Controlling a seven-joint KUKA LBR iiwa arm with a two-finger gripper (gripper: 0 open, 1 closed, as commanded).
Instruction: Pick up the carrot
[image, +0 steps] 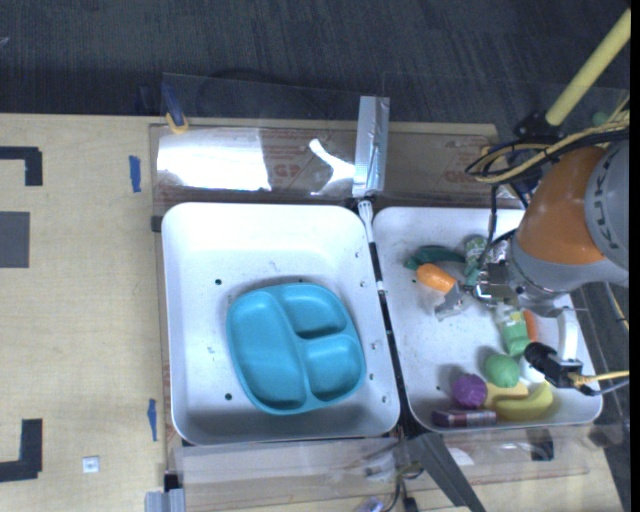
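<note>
The carrot (436, 277), a short orange piece with a dark green top (433, 257), lies in the upper left of the right bin (420, 350). My gripper (458, 287) hangs low over the bin just right of the carrot. It looks open, with one silver finger (449, 303) reaching below the carrot's right end. Nothing sits between the fingers. The grey arm with its orange band (560, 225) comes in from the right.
In the right bin's lower part lie a green lump (503, 368), a purple ball (467, 388), a yellow banana (526, 402), a dark tube (462, 418) and a small green-and-orange piece (519, 331). The left bin (200, 250) holds a blue divided plate (295, 345).
</note>
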